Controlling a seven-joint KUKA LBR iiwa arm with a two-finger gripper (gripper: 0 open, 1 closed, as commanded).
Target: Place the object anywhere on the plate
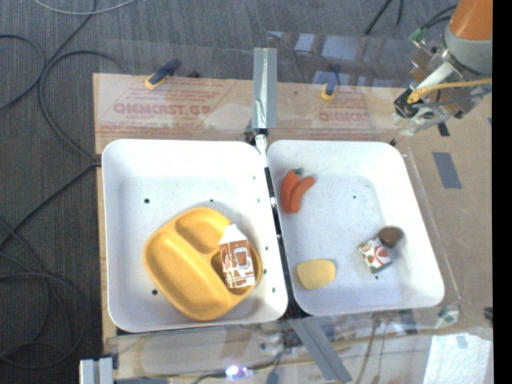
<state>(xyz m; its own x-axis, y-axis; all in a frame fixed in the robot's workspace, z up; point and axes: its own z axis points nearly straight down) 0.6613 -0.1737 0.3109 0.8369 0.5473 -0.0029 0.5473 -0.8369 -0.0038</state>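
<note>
Judging by how things lie, the placing looks done. The left bin point(120, 214) holds the yellow plate point(180, 270), and a small printed carton point(236, 264) lies on the plate's right half, close to its rim. The right bin point(416, 214) sits just right of the plate. The gripper point(420, 106) hangs far up and right of the plate, outside both bins; I cannot tell whether it is open or closed, and nothing shows in it. If another object must go over, aim for the plate's bare left compartments, away from the carton. The ridge between the bins calls for a high carry. Right of the plate lie carrots point(294, 190), a yellow lump point(316, 274), a second carton point(374, 255) and a brown piece point(391, 235), with the last two touching.
</note>
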